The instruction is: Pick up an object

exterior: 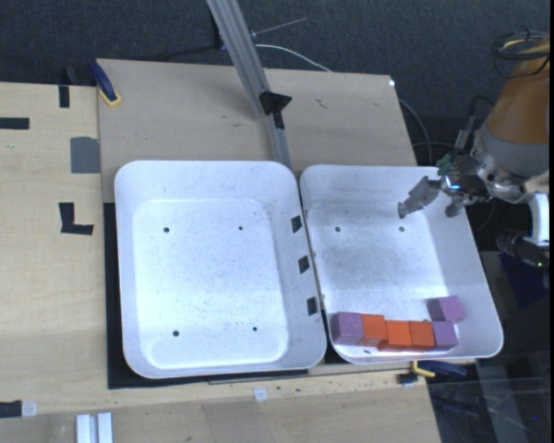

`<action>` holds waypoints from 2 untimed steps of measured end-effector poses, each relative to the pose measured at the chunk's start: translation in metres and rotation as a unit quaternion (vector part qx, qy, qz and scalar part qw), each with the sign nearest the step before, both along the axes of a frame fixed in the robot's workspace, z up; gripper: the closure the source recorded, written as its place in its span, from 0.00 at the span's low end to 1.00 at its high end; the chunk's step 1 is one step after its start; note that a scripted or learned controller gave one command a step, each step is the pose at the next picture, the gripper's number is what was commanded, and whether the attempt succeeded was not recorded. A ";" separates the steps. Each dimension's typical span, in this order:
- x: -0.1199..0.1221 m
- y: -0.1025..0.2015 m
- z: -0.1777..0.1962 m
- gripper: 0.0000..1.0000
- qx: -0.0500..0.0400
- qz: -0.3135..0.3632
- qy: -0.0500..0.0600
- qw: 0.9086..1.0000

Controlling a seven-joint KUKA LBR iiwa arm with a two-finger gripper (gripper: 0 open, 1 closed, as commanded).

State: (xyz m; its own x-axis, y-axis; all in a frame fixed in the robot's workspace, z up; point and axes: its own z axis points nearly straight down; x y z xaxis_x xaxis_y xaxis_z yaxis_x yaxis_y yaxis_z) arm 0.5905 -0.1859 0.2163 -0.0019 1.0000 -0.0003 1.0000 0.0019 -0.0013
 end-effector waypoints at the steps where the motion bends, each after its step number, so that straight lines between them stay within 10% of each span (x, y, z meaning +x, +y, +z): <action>1: -0.012 0.074 -0.062 0.00 0.002 0.002 0.004 1.000; 2: -0.036 0.151 -0.010 0.00 0.002 0.004 -0.001 1.000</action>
